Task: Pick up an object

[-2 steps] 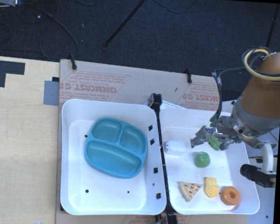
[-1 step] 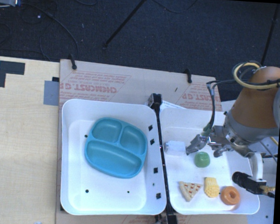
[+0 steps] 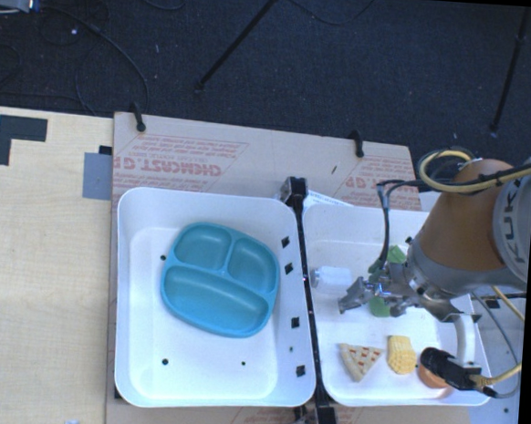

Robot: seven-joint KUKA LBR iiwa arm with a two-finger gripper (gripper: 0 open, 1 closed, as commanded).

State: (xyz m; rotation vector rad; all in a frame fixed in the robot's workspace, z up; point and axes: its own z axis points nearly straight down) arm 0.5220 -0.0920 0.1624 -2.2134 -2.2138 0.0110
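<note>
The claw (image 3: 361, 296) hangs low in the right bin (image 3: 337, 235), spread open, approaching; next, close on the green object (image 3: 383, 305) beside it.

Brightness: bins (image 3: 144, 243) and tabletop (image 3: 31, 280) well lit, white plastic near washed out; floor (image 3: 260, 51) at top dark.
Shadows: soft, short, under the arm (image 3: 465, 236) and blue plate (image 3: 221, 279).
Glare: mild sheen on plate.
Sharpness: slightly soft overall, small items grainy.
</note>
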